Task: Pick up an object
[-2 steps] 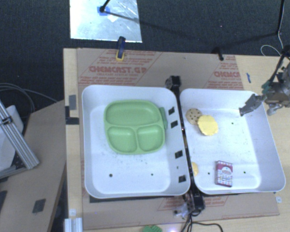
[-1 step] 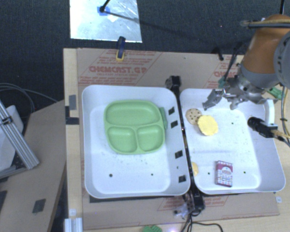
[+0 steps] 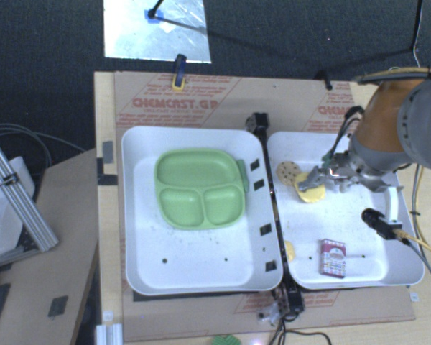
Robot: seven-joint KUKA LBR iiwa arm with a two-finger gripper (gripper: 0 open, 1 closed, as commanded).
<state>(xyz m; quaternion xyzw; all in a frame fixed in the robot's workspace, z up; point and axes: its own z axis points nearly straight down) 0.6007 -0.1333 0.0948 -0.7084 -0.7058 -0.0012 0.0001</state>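
Where the grey arm (image 3: pixel 391 124) with its orange band comes in from the right edge, its tool (image 3: pixel 317 180) sits low over the upper left part of the right bin (image 3: pixel 302 225). It is right at a yellow round piece (image 3: pixel 312 193) lying on the bin floor. The tool's tip overlaps the upper edge of that piece, and from this slanted view I cannot tell whether the tool is apart, together or clamped on it. Just beside the yellow round piece, up and to the left, lies a pale cookie (image 3: pixel 288 170) with dark specks, flat on the floor and close to the bin's left wall. Lower in the same bin a red-and-white box (image 3: pixel 332 257) lies flat near the front wall, well apart from the tool. A small pale yellow bit (image 3: pixel 289 250) rests against the left wall at about the same height as the box. The left bin (image 3: pixel 201 261) holds a green divided plate (image 3: pixel 200 189), which lies flat in the bin's upper middle with one wide compartment above two smaller ones. Both bins stand side by side, walls touching, on a cardboard sheet (image 3: pixel 201 95) with red lettering that covers the surface (image 3: pixel 105 214). A blue and yellow clamp (image 3: pixel 178 72) grips the sheet's far edge.
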